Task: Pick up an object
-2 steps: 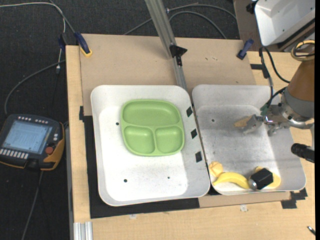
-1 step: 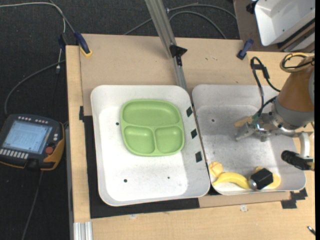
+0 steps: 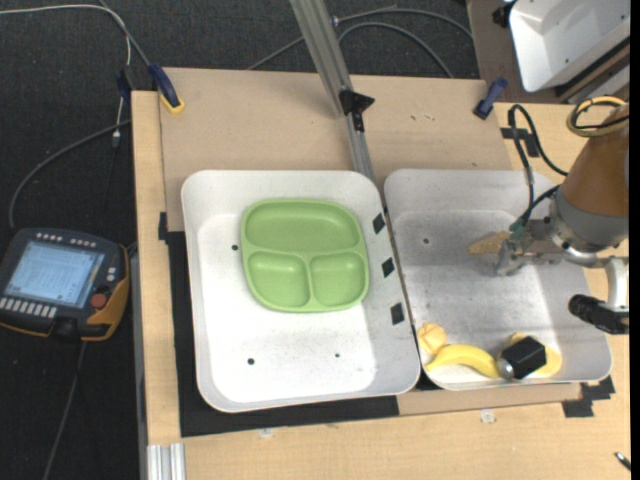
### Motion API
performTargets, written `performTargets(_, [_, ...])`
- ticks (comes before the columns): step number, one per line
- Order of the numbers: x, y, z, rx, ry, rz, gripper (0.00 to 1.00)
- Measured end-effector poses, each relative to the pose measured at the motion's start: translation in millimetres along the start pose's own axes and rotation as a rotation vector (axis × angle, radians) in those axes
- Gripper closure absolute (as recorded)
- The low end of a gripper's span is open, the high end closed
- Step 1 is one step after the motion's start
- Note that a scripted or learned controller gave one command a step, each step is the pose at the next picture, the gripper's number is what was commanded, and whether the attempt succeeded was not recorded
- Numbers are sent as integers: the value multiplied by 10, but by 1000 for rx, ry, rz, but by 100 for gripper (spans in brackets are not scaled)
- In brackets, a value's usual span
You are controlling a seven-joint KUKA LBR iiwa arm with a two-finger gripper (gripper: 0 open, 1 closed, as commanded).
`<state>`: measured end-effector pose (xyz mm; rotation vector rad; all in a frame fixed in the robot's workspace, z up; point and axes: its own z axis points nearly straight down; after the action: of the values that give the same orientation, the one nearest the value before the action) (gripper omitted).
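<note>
My gripper (image 3: 513, 256) is low over the right bin (image 3: 440, 208), near its middle right, under the orange-banded wrist (image 3: 600, 183). A small tan object (image 3: 488, 243) lies right against the gripper's left side; whether it is gripped cannot be made out. At the bin's front edge lies a yellow banana (image 3: 458, 356). A small black object (image 3: 524, 356) rests beside it, on top of something yellow.
The left bin (image 3: 215, 368) holds a green divided plate (image 3: 303, 254). A metal pole (image 3: 325, 38) slants down to the gap between the bins. A teach pendant (image 3: 55, 280) lies off the bench at left. Blue clamps (image 3: 166, 88) sit at the bench's back corners.
</note>
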<state>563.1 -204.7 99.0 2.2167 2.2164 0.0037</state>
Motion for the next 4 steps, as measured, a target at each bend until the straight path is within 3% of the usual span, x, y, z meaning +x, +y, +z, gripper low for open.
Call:
performTargets(2, [-3, -27, -1122, 1, 1, -2, 100])
performTargets(3, [-4, -11, -1419, 1, 2, -2, 100])
performTargets(4, [447, -103, -1470, 7, 6, -6, 100])
